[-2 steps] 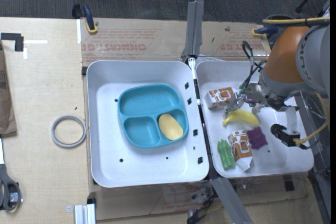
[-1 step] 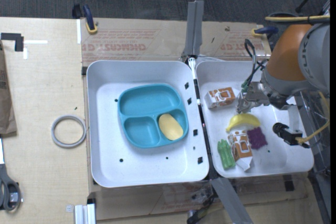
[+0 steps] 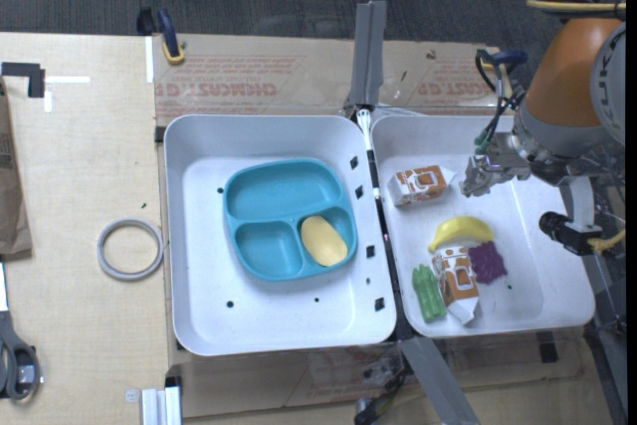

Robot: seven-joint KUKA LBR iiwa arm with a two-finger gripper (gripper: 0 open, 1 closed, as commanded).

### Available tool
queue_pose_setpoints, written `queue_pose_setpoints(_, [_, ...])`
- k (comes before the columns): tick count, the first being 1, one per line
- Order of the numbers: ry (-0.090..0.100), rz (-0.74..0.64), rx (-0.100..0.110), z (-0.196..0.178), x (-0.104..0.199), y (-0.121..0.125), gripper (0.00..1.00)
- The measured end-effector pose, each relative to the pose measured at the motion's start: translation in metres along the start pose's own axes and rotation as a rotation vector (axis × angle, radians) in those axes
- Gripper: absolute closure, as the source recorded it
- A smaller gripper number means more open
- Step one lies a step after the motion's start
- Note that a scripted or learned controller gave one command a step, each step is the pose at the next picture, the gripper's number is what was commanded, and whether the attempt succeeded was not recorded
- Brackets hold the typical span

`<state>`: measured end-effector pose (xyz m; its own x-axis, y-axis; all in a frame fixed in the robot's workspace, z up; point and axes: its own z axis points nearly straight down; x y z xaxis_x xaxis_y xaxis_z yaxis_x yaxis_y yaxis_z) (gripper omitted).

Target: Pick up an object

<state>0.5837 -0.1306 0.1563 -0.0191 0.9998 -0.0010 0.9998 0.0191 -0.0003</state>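
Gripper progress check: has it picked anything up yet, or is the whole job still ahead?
Done: nothing lifted. In hand: the gripper hangs over the right bin, right of a small carton, nothing visible between its fingers. Left: closing on and raising an item, such as the banana.

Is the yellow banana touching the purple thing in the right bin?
Touching. In the camera view the banana's lower right end meets the top of the purple thing, with no white bin floor between them.
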Motion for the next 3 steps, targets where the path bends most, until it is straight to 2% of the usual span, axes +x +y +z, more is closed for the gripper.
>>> queue_pose_setpoints(1, [0.0,0.0,0.001,0.0,0.0,0.0,0.0])
queue_pose_setpoints(2, [0.001,-0.008,0.003,0.03,-0.007,-0.037,0.0])
queue_pose_setpoints(3, [0.001,-0.05,-0.002,0.063,0.015,-0.092,0.0])
